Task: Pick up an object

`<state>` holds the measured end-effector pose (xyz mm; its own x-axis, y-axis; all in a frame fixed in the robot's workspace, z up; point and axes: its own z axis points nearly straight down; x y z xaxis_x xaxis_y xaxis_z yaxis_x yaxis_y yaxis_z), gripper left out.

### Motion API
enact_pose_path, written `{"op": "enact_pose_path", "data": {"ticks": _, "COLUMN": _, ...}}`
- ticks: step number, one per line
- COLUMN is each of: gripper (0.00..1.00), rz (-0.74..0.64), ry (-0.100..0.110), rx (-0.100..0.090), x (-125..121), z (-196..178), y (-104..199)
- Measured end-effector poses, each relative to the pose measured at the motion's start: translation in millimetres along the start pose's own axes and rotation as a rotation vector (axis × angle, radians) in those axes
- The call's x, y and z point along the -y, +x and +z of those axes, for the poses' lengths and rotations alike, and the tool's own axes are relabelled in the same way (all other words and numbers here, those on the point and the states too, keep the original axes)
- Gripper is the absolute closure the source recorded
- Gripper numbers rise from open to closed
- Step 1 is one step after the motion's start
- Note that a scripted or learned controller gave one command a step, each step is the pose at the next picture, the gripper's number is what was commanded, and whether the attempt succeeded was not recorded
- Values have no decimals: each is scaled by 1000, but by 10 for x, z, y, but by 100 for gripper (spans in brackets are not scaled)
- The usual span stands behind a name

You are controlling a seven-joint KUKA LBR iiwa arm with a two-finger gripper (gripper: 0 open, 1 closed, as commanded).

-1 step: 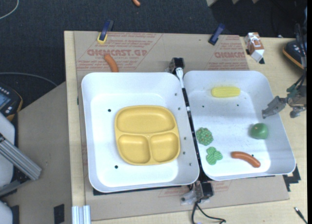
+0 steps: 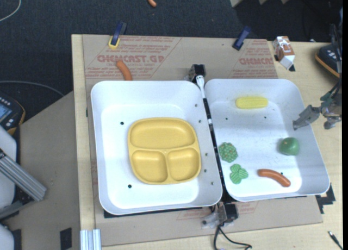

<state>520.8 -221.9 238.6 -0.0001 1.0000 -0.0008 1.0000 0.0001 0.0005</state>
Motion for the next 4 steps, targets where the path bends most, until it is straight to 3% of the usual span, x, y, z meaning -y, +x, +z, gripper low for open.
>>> {"op": "enact_pose_path", "data": {"ticks": 3, "gripper": 0, "rz": -2, "ry": 7, "rx": -8, "x": 5, "z": 1567, "y": 85}}
{"op": "enact_pose_path", "data": {"ticks": 4, "gripper": 100, "rz": 0, "ry": 1, "rx": -2, "x": -3, "z": 1436, "y": 66}}
